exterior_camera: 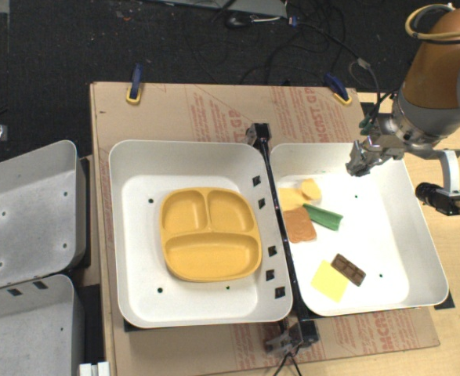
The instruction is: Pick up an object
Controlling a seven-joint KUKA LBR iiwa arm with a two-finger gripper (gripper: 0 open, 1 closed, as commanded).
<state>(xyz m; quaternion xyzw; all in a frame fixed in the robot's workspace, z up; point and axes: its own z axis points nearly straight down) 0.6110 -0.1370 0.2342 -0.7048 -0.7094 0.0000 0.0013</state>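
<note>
Yellow square [329, 280] nearest in right bin [418, 265], brown bar [348, 269] touching its top edge. Further back: orange slab [300, 225], green stick [323, 215], pale yellow pieces [300, 193] bunched by left wall. Left bin [132, 225] holds yellow plate [211, 234]. Gripper [360, 164] over right bin's far rim, nothing seen in fingers; open or closed, cannot tell.

Robotics lab: clamped cardboard [214, 100], loose cables [308, 22].

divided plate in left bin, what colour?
Yellow-orange all over, no pattern. The plate shows plainly in the camera view, in the left bin.
</note>
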